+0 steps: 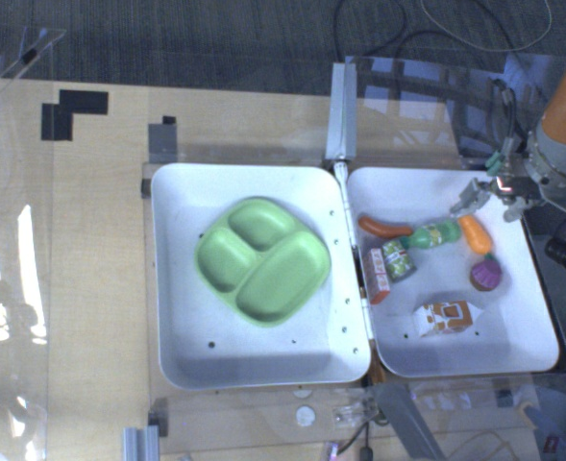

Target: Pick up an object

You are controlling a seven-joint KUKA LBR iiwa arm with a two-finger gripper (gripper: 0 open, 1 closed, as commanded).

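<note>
So nothing is picked up yet; every object lies loose in the right bin (542, 353), and I take that bin as my landmark.

At its near edge lies a small white and brown carton (445, 318), flat on the floor and apart from the rest. Farther in, toward the right wall, sits a purple fruit (486, 275). Against the left wall lies a thin red packet (378, 273), with a green-labelled can (397, 258) just beside it. Past those, in the far half, a red sausage (386, 228) lies next to a green bottle (432, 236), and an orange carrot (474, 233) lies just to the right of the bottle's end. Left of the bin, across the divider, the other bin (177, 353) holds a green divided plate (263, 260).

My gripper (491, 198) hangs over the bin's far right corner, above the carrot and the bottle's tip. My fingers are spread, with nothing between them.

As I judge it, only the approach is done. Choosing a target, coming down, closing and lifting all remain. The carrot looks the closest candidate, though the bottle beside it may get in the way.
</note>
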